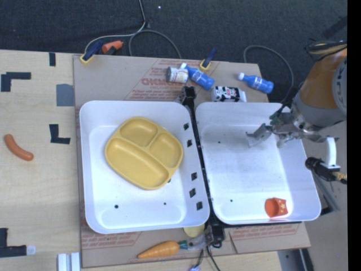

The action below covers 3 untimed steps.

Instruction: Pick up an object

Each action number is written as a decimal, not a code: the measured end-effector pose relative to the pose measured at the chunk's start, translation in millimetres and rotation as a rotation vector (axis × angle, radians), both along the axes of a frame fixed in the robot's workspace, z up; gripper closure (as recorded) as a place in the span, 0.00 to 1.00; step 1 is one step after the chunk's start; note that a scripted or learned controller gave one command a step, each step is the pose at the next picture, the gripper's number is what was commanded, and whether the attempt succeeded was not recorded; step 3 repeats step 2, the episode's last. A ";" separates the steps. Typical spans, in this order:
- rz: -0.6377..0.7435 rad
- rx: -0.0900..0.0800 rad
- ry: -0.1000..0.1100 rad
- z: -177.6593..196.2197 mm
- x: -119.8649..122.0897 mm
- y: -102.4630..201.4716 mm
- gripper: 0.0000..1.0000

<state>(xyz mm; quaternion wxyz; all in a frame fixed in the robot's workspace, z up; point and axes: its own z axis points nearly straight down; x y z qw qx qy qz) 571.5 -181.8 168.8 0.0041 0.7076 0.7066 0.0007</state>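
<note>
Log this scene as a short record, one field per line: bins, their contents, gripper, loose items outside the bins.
left bin: yellow divided plate
right bin: small red object near its front right corner
gripper: over the right bin's far side, nothing visible between its fingers
behind bins: two blue-and-white bottles
front of bins: carrot
left bench: sausage
</note>
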 end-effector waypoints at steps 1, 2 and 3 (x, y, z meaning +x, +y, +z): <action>-0.003 0.005 0.012 -10.4 -69.4 -18.1 0.00; 0.005 0.009 0.014 -46.7 -89.4 47.9 0.00; 0.005 0.009 0.014 -46.7 -89.4 47.9 0.00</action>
